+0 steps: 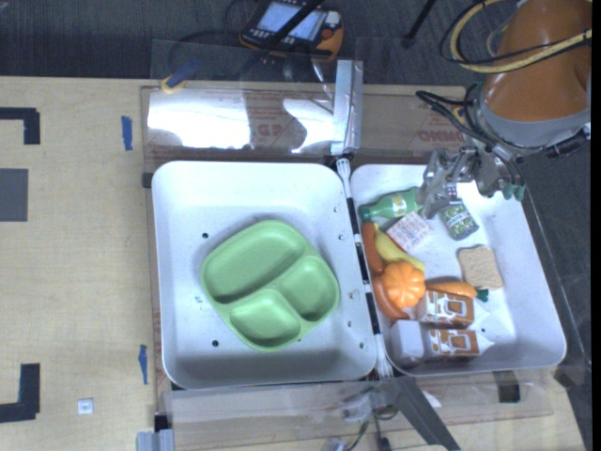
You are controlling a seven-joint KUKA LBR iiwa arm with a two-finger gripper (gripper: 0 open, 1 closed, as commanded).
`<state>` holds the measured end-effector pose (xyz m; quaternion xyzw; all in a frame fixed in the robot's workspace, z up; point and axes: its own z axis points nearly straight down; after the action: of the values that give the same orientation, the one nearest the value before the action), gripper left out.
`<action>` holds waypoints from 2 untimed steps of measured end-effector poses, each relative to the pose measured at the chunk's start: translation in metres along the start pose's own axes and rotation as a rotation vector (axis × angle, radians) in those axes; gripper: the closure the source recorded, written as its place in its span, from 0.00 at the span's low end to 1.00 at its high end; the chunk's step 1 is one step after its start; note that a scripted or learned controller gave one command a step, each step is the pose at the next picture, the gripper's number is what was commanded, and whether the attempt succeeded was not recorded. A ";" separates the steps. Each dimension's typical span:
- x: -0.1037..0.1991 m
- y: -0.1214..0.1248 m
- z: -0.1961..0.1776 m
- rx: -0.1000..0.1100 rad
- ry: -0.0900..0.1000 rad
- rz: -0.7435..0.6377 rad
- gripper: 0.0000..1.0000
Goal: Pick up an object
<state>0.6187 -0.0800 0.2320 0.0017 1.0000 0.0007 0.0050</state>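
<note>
Jaws (438, 194) near right bin's (535, 252) crowded far edge.

Even, fairly bright light falls from above me. The strongest glare sits on the clear panel (246, 120) up and to the left of my hand (441, 188), a washed-out white sheen. Left of my hand, the left bin (178, 195) glows softly, with gentle shadow under the green tray (269, 283). My hand looks slightly blurred and grainy; the floor above it stays dim.
</note>
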 end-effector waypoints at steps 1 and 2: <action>0.055 -0.034 0.002 0.002 0.008 0.223 1.00; 0.001 -0.063 0.025 0.003 0.001 0.354 1.00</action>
<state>0.6176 -0.1433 0.2072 0.1778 0.9841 0.0002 0.0042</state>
